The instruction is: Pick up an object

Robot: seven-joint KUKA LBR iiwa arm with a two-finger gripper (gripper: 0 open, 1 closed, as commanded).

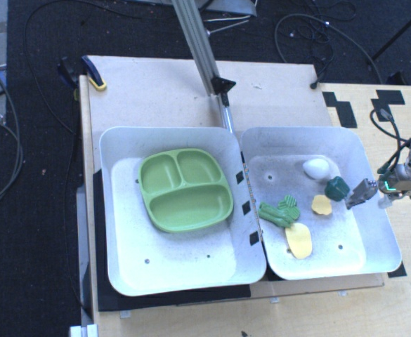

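The right bin (346,255) holds several small objects: a white egg-shaped piece (317,167), a dark green block (337,187), a small yellow piece (322,206), a green leafy toy (280,212) and a pale yellow oblong piece (298,240). My gripper (360,193) reaches in over the bin's right rim, its dark fingers just to the right of the dark green block. Nothing shows between the fingers.
The left bin (121,258) carries a green divided plate (185,189). A metal pole (198,37) slants down to the divide between the two bins. Cables lie on the dark floor around the bench.
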